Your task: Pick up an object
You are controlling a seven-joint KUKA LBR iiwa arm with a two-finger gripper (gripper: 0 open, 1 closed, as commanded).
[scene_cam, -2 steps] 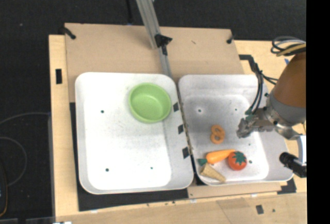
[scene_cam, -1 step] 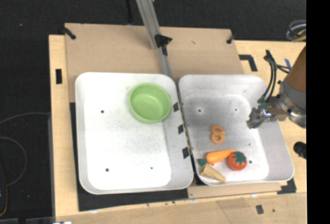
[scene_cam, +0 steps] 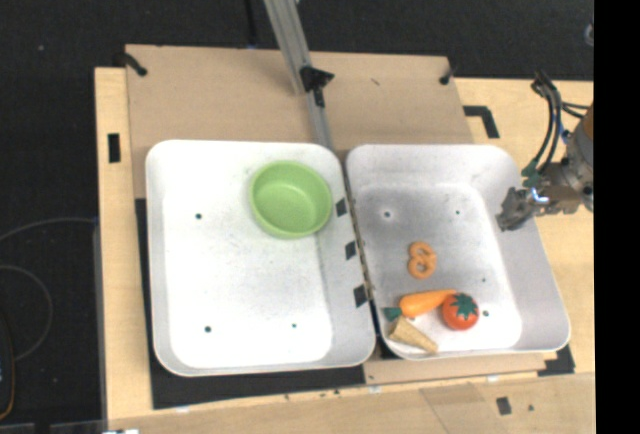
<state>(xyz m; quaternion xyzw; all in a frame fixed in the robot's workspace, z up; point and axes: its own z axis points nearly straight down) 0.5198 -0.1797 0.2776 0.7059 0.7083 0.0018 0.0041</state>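
Nearest the camera, along the front wall of the right bin [scene_cam: 520, 172], lie four small things: a pale wedge [scene_cam: 413, 333] in the front left corner, an orange carrot [scene_cam: 424, 302] just behind it and touching or nearly touching it, and a red tomato [scene_cam: 460, 311] with a green top just beside the carrot's right end. A little farther back, apart from these, sits an orange pretzel [scene_cam: 422, 260] near the middle of the bin floor. None of them carries any writing or label that I can read.

My end effector [scene_cam: 515, 207] hangs over the right rim of this bin, well clear of all four pieces; whether it is released or clenched I cannot tell.

In the left bin [scene_cam: 170, 222], a green bowl [scene_cam: 291, 199] stands upright toward the far right corner.

Beyond both bins, a grey metal bar [scene_cam: 285, 17] slants away across the bench [scene_cam: 115, 102].
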